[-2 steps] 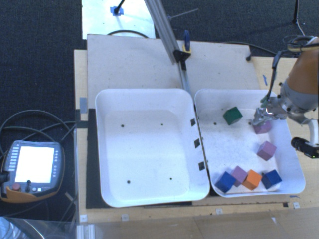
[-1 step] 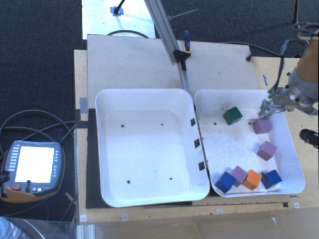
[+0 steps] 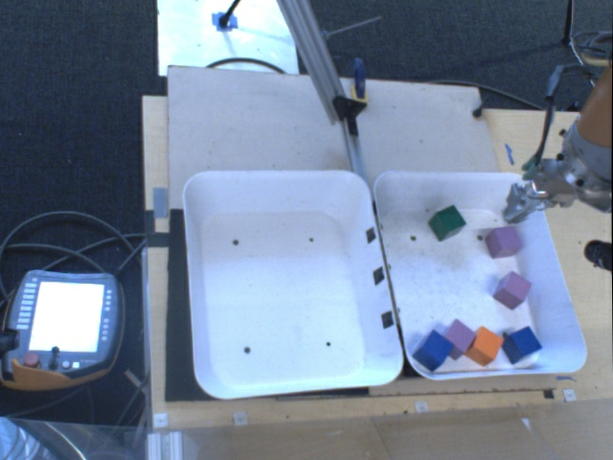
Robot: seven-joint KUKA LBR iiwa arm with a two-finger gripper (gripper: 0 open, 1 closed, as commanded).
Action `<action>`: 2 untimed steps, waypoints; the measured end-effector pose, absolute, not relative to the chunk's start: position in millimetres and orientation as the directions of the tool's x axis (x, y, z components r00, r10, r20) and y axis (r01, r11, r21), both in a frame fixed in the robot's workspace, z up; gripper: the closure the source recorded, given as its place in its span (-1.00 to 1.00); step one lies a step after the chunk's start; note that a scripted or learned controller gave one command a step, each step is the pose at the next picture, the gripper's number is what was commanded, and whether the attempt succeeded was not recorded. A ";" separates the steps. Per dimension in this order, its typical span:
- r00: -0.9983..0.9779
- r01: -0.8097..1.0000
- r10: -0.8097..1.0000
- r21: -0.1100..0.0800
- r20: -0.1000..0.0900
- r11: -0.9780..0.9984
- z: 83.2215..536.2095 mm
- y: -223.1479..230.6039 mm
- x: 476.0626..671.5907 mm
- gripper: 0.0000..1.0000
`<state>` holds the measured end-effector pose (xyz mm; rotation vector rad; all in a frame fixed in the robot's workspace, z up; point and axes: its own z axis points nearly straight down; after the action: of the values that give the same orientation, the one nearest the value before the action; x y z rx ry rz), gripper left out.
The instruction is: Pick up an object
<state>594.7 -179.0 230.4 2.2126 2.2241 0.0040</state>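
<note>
The right bin [image 3: 407, 257] holds several small cubes. A green cube [image 3: 446, 222] lies near its back. Two purple cubes [image 3: 503, 242] [image 3: 512, 288] lie along its right side. At the front sit a blue cube [image 3: 433, 349], a purple cube [image 3: 461, 334], an orange cube [image 3: 485, 345] and another blue cube [image 3: 522, 344]. My gripper [image 3: 518, 205] hangs over the bin's back right corner, just above and beside the upper purple cube. Nothing shows between its fingers.
The left bin [image 3: 278, 276] stands beside the right one. A slanted metal pole [image 3: 316, 51] crosses the back of the bench. A teach pendant [image 3: 62, 329] lies on the floor at the left.
</note>
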 end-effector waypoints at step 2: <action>-0.010 1.000 1.000 0.001 0.002 0.010 244.1 -83.8 593.7 1.00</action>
<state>593.7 -83.8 244.1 2.2106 2.2326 0.0032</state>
